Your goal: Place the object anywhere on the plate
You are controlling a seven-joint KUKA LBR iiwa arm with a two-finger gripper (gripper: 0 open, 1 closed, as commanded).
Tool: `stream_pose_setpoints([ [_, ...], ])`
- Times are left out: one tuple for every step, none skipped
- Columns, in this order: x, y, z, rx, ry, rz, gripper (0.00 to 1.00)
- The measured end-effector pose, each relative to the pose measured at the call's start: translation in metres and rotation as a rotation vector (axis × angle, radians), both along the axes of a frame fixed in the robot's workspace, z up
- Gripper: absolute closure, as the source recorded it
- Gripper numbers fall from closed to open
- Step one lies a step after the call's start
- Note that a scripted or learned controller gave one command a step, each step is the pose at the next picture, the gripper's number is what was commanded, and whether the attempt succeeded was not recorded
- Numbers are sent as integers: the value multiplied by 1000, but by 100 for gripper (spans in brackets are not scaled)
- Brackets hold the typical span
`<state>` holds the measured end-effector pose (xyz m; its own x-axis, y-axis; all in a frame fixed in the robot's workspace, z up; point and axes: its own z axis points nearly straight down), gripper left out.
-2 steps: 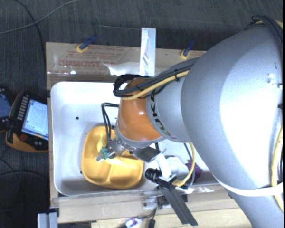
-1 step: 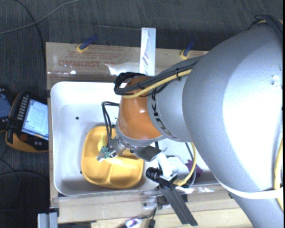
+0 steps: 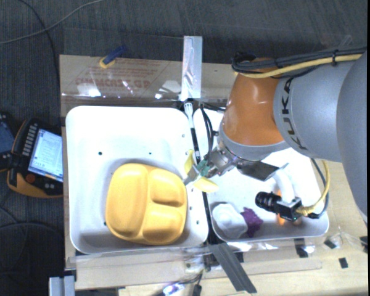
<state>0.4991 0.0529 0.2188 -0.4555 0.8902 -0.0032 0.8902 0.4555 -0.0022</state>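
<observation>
plate [image 3: 146,202] in left bin [image 3: 111,128] | arm [image 3: 283,110] over right bin [image 3: 308,227]

Dark grey carpet floor [image 3: 111,11] w/ cables; pendant [image 3: 40,159] at bench's left

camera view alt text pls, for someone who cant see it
A grey and orange arm reaches from the right, its gripper over the divider between two white bins with a yellow object at its tip. A yellow plate lies in the left bin.

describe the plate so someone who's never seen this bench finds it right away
Look in the left white bin, toward its near right corner. The plate is the big yellow sectioned dish lying there, far larger than the small yellow piece at the gripper beside it.
</observation>
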Motion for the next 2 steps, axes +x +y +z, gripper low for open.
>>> stream_pose_setpoints([
  [-17,73,-88,1,3,-339,100],
  [-15,-5,-2,-1,0,-407,100],
])
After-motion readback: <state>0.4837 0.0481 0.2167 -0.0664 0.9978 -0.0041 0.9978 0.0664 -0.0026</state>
